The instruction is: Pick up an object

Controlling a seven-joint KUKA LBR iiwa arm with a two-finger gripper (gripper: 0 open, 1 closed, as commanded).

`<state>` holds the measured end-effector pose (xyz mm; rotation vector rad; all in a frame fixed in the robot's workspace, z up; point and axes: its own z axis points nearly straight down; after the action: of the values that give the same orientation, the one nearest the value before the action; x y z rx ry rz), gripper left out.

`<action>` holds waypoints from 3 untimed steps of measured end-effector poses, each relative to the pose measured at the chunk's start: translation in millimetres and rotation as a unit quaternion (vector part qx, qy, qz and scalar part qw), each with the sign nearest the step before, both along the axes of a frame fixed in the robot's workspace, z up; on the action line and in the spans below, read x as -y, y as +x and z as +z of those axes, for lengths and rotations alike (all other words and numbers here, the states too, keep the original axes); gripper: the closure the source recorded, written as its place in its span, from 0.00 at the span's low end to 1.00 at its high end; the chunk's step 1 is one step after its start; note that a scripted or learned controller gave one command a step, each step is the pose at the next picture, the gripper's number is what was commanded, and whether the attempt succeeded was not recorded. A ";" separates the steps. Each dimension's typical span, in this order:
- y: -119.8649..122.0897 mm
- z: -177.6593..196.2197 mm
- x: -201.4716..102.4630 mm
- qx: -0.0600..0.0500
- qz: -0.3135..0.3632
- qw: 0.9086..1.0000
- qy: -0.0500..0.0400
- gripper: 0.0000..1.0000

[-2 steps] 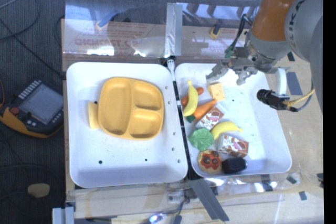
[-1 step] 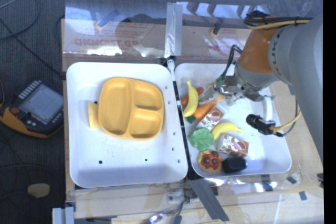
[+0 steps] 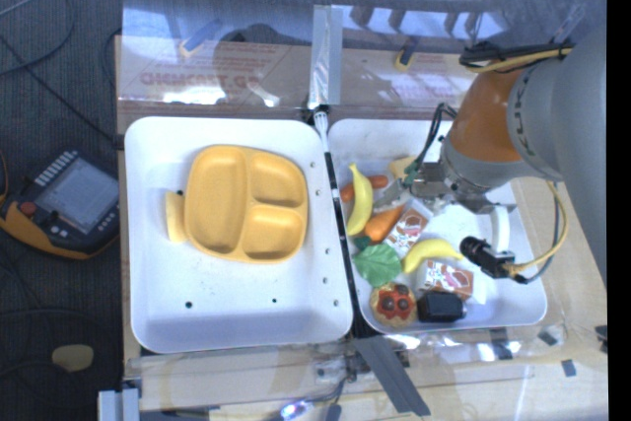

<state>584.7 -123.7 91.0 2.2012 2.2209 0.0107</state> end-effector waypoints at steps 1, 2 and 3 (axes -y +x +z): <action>-3.2 24.5 -28.2 -0.008 0.017 1.000 0.003 0.00; -52.6 0.1 -9.3 0.001 -0.035 0.999 0.003 0.00; -51.0 10.3 -10.4 0.002 -0.034 0.999 0.004 1.00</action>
<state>533.6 -113.4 101.3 2.2776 2.1461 0.0235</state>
